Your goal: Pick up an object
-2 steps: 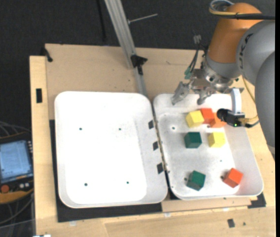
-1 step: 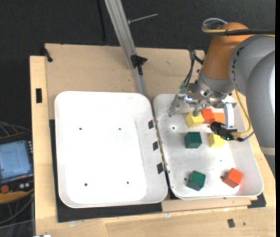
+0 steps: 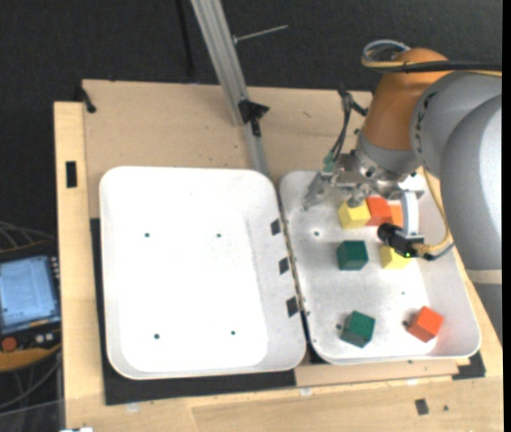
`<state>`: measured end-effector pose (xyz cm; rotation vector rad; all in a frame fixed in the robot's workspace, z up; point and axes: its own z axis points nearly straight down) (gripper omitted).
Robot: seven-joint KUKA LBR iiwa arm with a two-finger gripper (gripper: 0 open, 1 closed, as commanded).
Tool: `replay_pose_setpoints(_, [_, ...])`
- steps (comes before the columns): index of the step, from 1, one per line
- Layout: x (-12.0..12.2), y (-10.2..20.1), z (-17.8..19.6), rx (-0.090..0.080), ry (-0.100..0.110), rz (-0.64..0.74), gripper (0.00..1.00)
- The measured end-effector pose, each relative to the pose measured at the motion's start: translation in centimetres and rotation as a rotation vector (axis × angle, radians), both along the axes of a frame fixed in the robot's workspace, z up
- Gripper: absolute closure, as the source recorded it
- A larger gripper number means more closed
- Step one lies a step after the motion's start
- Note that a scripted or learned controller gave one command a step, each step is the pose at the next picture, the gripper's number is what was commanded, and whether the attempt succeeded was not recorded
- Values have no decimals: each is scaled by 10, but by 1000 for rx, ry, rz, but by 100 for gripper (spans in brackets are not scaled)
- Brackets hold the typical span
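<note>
Yellow block (image 3: 355, 214) sits right under the tool (image 3: 363, 190) at 12 o'clock of right bin (image 3: 458, 331), likely the target; grip state: cannot tell.

Counts, camera view:
- White bins: 2, left bin (image 3: 121, 268), right bin (image 3: 458, 309).
- Green blocks: 2, one (image 3: 352, 256), other (image 3: 358, 328).
- Orange blocks: 2, one (image 3: 425, 323), other (image 3: 381, 209).
- Yellow blocks: 2, one (image 3: 355, 214), other (image 3: 391, 257), partly hidden.
- Arms: 1 (image 3: 471, 151).
- Handheld screen units: 1 (image 3: 17, 297).
</note>
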<state>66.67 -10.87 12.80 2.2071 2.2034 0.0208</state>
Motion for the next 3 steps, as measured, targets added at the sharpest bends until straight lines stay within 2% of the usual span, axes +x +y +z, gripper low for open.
replay_pose_setpoints(1, [1, -1, 9, 1, -4, -4, 100])
replay_pose_setpoints(2, [-1, -6, 55, 6, 20, -2, 100])
replay_pose_setpoints(3, [1, 0, 118, 6, 17, 5, 100])
